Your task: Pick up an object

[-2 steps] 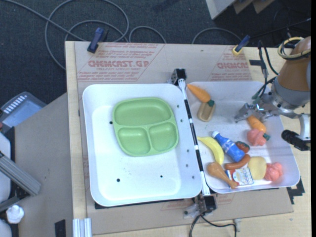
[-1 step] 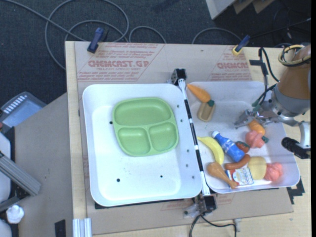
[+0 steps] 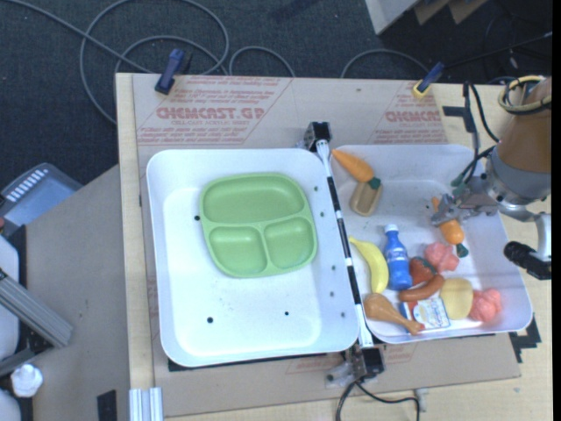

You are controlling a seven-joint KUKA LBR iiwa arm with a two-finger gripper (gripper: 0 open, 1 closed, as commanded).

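Observation:
My gripper (image 3: 450, 207) hangs low over the right bin (image 3: 412, 172), near its right side, below the grey arm with its orange band (image 3: 526, 143). A small orange toy with a green tip (image 3: 452, 232) sits directly at the gripper's lower end, touching or nearly touching it; whether it is gripped is unclear. Other toys lie in this bin: a carrot (image 3: 352, 165), a tan bottle (image 3: 365, 197), a banana (image 3: 375, 264), a blue bottle (image 3: 396, 258), a pink strawberry (image 3: 441, 257), a red sausage (image 3: 422, 286) and a drumstick (image 3: 390, 310).
The left bin (image 3: 175, 305) holds a green divided plate (image 3: 259, 224). A yellow piece (image 3: 457, 298), a pink piece (image 3: 486, 304) and a small printed box (image 3: 431, 315) crowd the right bin's near corner. Black cables (image 3: 471, 121) run beside the arm.

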